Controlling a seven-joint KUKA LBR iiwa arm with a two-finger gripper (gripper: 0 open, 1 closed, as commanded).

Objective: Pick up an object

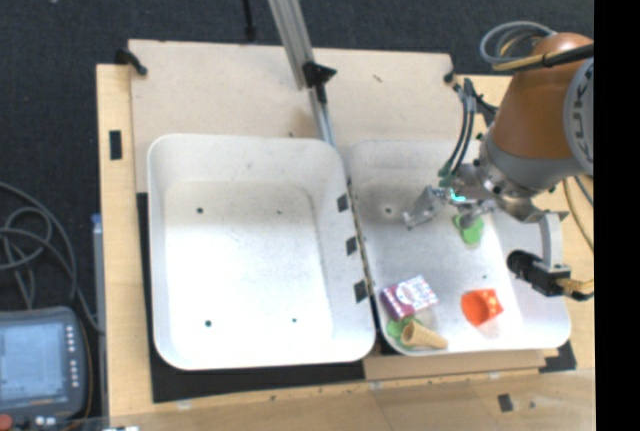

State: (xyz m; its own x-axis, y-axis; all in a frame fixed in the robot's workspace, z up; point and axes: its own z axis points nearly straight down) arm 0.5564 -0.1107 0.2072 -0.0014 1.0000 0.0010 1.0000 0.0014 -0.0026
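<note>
the gripper (425, 209) hangs over the right bin (395, 169); whether its fingers are apart cannot be told. a green object (471, 229) lies at its 3 o'clock (just beside), an orange object (481, 307) at 5 o'clock, near the front rim.

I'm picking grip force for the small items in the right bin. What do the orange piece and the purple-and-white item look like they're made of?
The orange piece looks like hard moulded plastic: saturated even colour, slight sheen. The purple-and-white item looks like a printed carton or toy box, card or plastic; the view is too coarse to tell. Both lie in the right bin, seemingly matte white plastic.
</note>
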